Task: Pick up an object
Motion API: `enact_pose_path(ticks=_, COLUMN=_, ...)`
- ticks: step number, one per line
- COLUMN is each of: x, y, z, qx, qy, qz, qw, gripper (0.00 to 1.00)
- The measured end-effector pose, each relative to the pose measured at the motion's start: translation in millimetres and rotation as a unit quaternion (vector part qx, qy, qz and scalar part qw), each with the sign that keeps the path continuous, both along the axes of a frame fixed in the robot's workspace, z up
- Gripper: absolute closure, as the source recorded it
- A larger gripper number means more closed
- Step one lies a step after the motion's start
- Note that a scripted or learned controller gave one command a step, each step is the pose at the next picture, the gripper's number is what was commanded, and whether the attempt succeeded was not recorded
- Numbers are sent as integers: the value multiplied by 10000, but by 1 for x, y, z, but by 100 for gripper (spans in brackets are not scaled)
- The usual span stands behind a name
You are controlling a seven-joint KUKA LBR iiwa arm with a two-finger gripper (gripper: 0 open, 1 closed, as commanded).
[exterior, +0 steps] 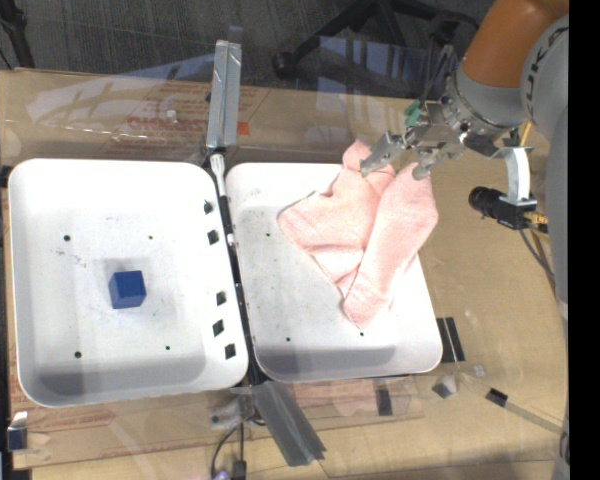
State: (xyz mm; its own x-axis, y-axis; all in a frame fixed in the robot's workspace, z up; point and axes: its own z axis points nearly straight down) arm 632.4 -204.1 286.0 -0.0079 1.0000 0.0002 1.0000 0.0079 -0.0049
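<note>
The pink cloth is soft and crumpled. Its lower folds trail into the right bin, and its upper end is lifted above the bin's far right corner. A blue cube sits in the left bin. Both bins rest on the worktop. Farther back, the tool is clamped on the cloth's top edge. The arm enters from the right, its orange band above the wrist, and angles down toward the bin.
</note>
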Motion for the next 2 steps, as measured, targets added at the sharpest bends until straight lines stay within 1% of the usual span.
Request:
enact_pose_path(ticks=1, x=2, y=3, z=-181, qx=5, qy=9, qz=-12, qw=10000, gripper=0)
enact_pose_path(ticks=2, x=3, y=4, z=-170, qx=5, qy=9, qz=13, qw=10000, gripper=100)
